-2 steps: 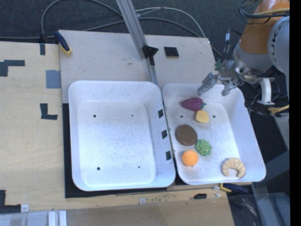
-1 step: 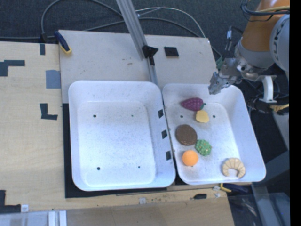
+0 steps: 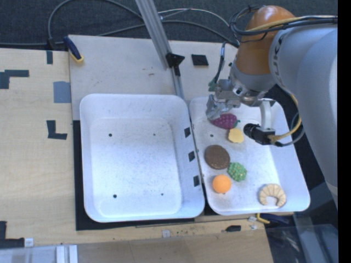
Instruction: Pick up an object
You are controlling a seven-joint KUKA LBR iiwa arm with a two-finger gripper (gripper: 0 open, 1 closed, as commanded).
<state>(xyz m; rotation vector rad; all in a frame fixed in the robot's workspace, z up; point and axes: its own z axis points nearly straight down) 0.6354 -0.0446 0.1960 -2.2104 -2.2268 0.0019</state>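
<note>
- Pale wood surface (image 3: 33, 147) with grey tape marks carries two shallow white bins side by side, seen from above at a slant.
- Left bin (image 3: 131, 106) holds nothing visible but dark specks and four small holes.
- Right bin (image 3: 285, 163) holds the toy food: a purple grape-like bunch (image 3: 225, 120) at the far end, a small yellow piece (image 3: 236, 136) just beside it, a brown round cookie-like disc (image 3: 217, 156) near the middle, a green knobbly piece (image 3: 237, 171) touching or nearly touching the disc, an orange ball (image 3: 221, 184) just below, and a tan croissant (image 3: 272, 195) in the near right corner.
- Grey arm (image 3: 307, 64) with its orange band (image 3: 260, 43) reaches in from the right; its hand (image 3: 218, 109) sits low over the far end of the right bin, directly at the purple bunch.
- Whether the hand's grip is open, closed or on the bunch cannot be told from this angle.
- Black cables (image 3: 109, 7) loop across the dark floor behind the surface; a metal pole (image 3: 156, 29) rises at a slant between the bins.
</note>
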